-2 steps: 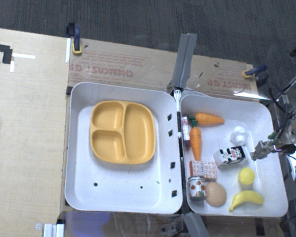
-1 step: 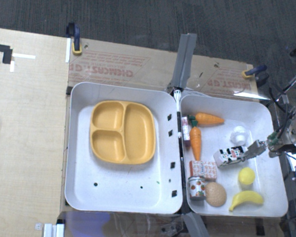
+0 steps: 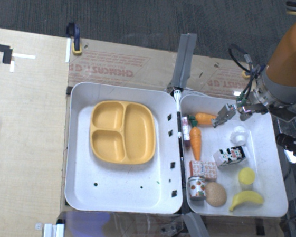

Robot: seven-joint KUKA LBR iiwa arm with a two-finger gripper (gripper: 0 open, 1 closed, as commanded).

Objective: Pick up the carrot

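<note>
Your small orange plastic carrot (image 3: 195, 142) lies along the left wall of the right shallow white bin (image 3: 277, 172). Your jaws (image 3: 223, 116) hover just beside a second orange carrot (image 3: 205, 118); their opening I cannot tell.

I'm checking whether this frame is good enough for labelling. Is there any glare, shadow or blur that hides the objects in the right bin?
Camera view: lighting is even and soft, with weak shadows; the carrot and banana read sharply; a white object nearly blends into the right bin; the gripper is slightly soft-edged.
</note>
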